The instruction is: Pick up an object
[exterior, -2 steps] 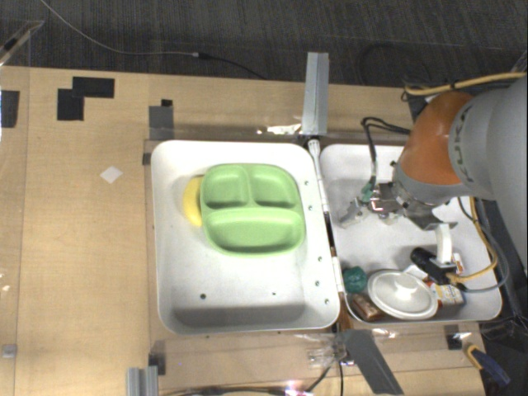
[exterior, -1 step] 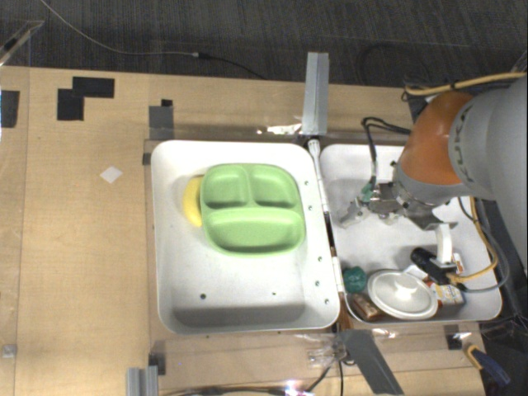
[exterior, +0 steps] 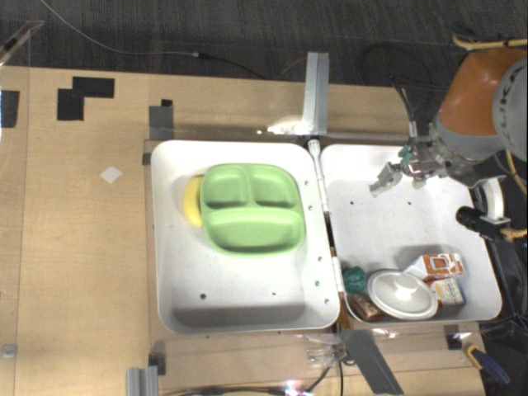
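Observation:
My gripper (exterior: 400, 180) hangs over the far part of the right bin (exterior: 388, 229), above bare white floor. It is open, its two grey fingers spread apart with nothing between them. At the near end of that bin lie a white round bowl (exterior: 402, 294), an orange and white carton (exterior: 444, 275), a small teal object (exterior: 355, 280) and a brown object (exterior: 364, 307). In the left bin (exterior: 177, 246) sits a green divided plate (exterior: 250, 207), with a yellow object (exterior: 192, 202) poking out from under its left edge.
A metal post (exterior: 317, 97) stands behind the wall between the two bins. The grey arm with its orange band (exterior: 474, 97) comes in from the right over the far right corner. Black cables (exterior: 487, 221) hang at the right bin's edge.

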`<state>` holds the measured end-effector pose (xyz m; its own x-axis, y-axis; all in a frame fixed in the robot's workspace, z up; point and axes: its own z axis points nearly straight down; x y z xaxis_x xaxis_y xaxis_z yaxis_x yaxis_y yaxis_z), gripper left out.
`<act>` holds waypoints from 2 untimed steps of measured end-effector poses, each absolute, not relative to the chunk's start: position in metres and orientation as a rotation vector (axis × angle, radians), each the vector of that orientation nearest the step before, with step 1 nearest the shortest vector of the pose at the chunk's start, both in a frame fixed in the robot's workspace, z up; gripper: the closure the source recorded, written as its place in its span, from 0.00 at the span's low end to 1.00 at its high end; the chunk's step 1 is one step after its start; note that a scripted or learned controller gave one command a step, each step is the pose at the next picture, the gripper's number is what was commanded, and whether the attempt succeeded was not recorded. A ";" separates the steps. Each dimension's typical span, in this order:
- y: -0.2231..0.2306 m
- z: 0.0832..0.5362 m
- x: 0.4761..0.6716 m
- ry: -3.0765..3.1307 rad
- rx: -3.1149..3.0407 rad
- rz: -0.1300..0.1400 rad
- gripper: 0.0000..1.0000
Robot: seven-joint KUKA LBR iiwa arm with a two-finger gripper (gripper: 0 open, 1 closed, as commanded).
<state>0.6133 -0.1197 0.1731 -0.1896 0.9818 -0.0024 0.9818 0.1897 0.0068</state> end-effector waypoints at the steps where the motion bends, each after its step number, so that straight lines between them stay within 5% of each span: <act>1: -0.111 0.088 0.578 2.321 2.105 0.009 0.00; 2: -0.093 0.088 0.595 2.378 2.040 0.009 0.00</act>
<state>0.5955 -0.0932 0.0879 -0.1521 0.9884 -0.0023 0.9883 0.1521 0.0097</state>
